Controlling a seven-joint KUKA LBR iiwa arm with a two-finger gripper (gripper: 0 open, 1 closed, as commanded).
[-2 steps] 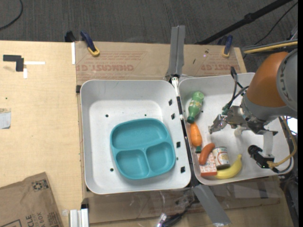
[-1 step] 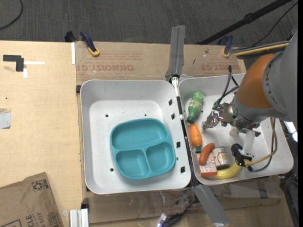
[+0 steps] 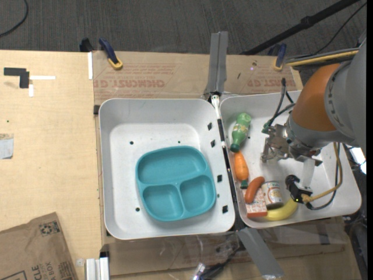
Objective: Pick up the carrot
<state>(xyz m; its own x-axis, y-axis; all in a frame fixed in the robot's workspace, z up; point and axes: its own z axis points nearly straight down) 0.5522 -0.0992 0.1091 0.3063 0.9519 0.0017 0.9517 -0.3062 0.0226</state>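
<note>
Crowding is threatening the pick: carrot [image 3: 240,165] is lying by the right bin's [image 3: 349,200] left wall, touching a sausage [image 3: 254,188]; gripper [image 3: 274,150] state, cannot tell.

We see the grey arm [image 3: 349,98] coming in from the right side of the view, with its orange band [image 3: 312,107] just above the wrist. The wrist bends downward and toward the left. The gripper [image 3: 273,155] hangs at the end of it and points down. Thin black cables run along the wrist and loop below it. We cannot tell how the gripper stands.
</note>
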